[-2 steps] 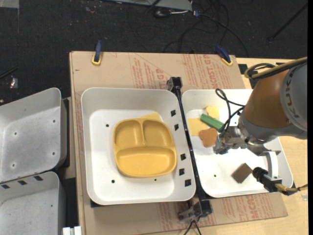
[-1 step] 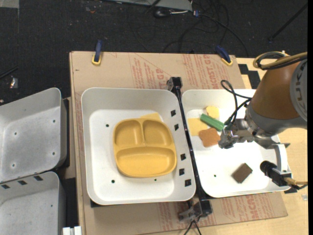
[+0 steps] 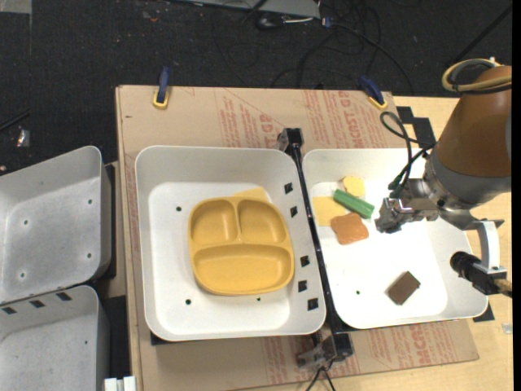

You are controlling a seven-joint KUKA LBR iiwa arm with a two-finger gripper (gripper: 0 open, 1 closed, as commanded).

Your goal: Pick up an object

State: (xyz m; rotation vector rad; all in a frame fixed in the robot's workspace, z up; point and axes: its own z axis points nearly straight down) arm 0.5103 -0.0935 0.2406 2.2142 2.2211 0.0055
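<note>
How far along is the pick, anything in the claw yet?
Nothing looks picked yet. The claw hovers over the right bin, just right of the green block and orange piece; I see nothing between its tips. The brown block and yellow tray lie untouched. Left: descend, grasp, lift.

Yellow divided tray [image 3: 241, 246] in left bin [image 3: 163, 177]; pincer [image 3: 391, 216] over right bin [image 3: 456, 300].

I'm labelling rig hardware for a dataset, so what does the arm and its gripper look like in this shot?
The arm is a bulky rounded grey body with an orange band above the wrist. Black cables loop from it toward the wrist. The gripper is a small dark grey metal assembly, its details too small to make out.
</note>
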